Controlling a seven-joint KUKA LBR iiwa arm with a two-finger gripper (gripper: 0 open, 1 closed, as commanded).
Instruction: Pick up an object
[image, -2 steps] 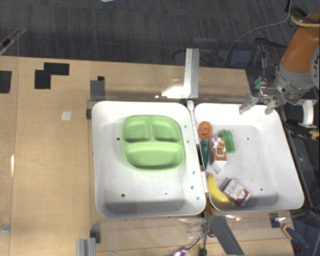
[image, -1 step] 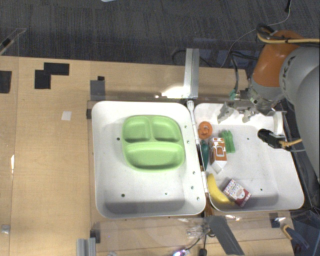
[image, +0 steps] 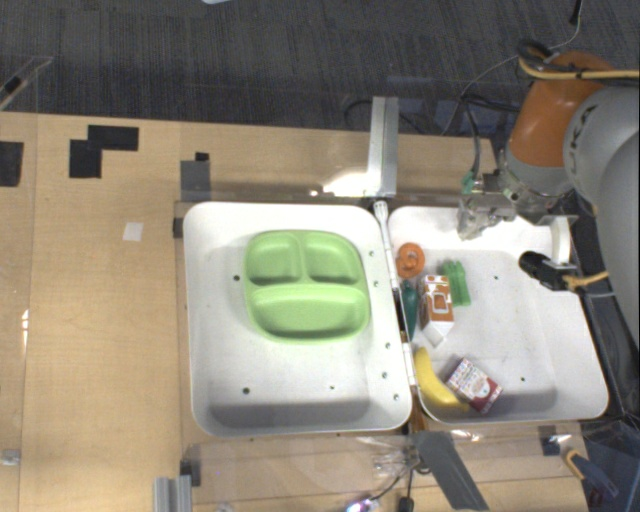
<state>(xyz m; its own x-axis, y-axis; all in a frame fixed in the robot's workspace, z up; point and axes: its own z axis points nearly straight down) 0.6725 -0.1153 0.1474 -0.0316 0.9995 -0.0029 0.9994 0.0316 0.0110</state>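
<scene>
Green moulded tray (image: 304, 283) fills the smooth white left bin (image: 215, 390).

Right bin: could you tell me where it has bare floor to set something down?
The right bin has bare floor across its middle and right, between the gripper and the red packet. Its left edge is crowded: orange item, green item, carton, banana.
</scene>
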